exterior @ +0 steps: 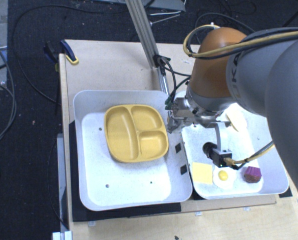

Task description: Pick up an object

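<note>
Arm (pixel 269 69) overhangs right bin (pixel 269 186): cheese (pixel 202 173), egg (pixel 224 176), purple lump (pixel 252 174); yellow plate (pixel 136 133) left bin (pixel 88 184).

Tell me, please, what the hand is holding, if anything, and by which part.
It cannot be told. The hand hangs right beside the yellow plate, and the wrist above hides whatever is under it.

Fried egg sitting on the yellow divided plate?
No, the fried egg lies in the neighbouring bin beside a yellow square slice, not on the yellow divided plate.
</note>
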### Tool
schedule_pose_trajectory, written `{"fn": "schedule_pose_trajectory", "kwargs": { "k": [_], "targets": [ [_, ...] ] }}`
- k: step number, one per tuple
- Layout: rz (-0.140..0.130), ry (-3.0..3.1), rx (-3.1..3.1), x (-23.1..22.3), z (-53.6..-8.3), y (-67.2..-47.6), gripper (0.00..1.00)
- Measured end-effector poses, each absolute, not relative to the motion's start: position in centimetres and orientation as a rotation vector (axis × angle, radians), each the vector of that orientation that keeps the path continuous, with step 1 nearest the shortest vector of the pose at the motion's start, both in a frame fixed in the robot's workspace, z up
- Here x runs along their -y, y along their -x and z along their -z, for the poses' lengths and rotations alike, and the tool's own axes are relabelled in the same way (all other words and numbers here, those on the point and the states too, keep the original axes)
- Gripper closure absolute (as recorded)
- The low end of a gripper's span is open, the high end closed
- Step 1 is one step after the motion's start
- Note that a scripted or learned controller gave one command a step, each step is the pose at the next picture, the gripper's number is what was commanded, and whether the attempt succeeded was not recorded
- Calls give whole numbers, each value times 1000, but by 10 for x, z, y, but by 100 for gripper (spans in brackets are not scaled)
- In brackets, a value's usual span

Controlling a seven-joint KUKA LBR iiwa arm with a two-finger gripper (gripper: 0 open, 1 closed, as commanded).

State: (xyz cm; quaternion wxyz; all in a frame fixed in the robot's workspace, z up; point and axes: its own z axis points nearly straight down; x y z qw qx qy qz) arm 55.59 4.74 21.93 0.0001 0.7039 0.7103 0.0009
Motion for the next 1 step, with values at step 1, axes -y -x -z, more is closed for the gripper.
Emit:
{"fn": "schedule_pose_trajectory", "kwargs": {
  "k": [1],
  "targets": [
    [-6, -2211, -2230, -97, -235, -576, 100]
  ]
}}
